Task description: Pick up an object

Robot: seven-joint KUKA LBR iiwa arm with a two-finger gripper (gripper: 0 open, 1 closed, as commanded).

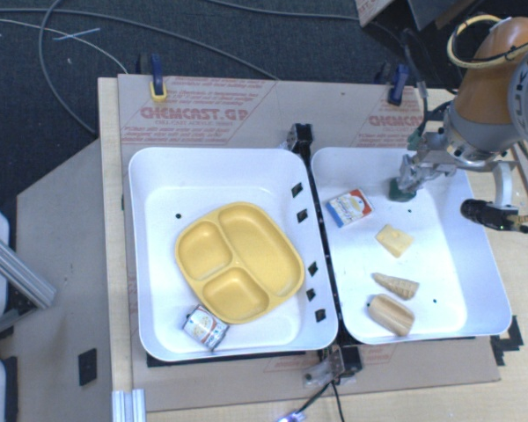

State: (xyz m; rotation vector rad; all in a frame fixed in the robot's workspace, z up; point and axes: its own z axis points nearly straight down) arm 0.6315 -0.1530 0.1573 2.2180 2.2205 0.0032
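— Jaws? 
— Cannot tell; gripper (407, 185) low at right bin (475, 262) far edge.
— Objects? 
— Small carton (349, 207) just left; cheese wedge (394, 240), cone (396, 285), bread roll (391, 314) nearer.

A: What lies in the right bin (475, 236)?
B: A small milk carton (348, 207) on its side, a cheese wedge (394, 240), an ice-cream cone (396, 285), a bread roll (391, 314).
A: And the left bin (145, 236)?
B: A yellow divided plate (238, 260); a small can (204, 328) just beside it.
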